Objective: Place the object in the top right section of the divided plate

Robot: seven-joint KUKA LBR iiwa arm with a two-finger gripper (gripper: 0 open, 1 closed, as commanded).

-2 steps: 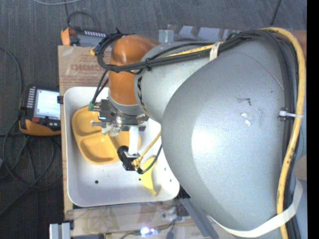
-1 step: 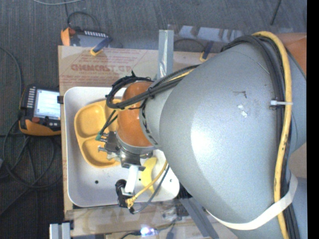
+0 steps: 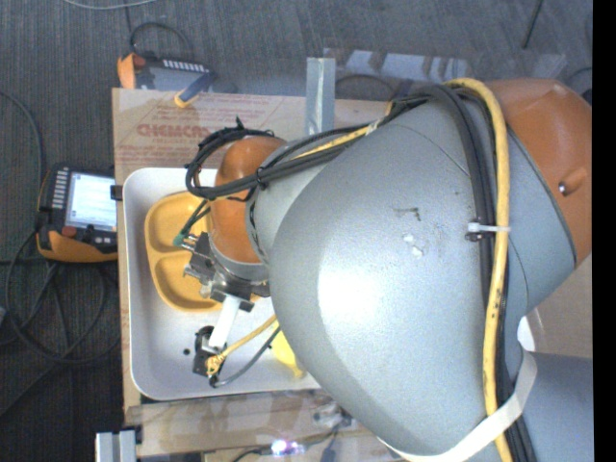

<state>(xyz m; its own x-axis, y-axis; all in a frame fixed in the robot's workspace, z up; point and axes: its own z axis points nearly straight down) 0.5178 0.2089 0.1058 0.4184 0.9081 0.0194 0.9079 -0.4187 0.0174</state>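
A yellow divided plate (image 3: 166, 258) lies in the left part of the white bin (image 3: 159, 359); two of its hollows show, and the rest is under the arm. My gripper (image 3: 197, 255) hangs over the plate's right side, below the orange wrist band (image 3: 236, 195). The arm's bulk hides most of its fingers. A small yellow thing (image 3: 286, 356) peeks out by the bin's near edge, half hidden by the arm, and I cannot tell what it is.
The grey arm (image 3: 404, 258) covers the middle and right of the view. A cardboard sheet with red lettering (image 3: 168, 128) lies behind the bin. A handheld screen unit (image 3: 82, 215) sits on the floor at left, amid cables.
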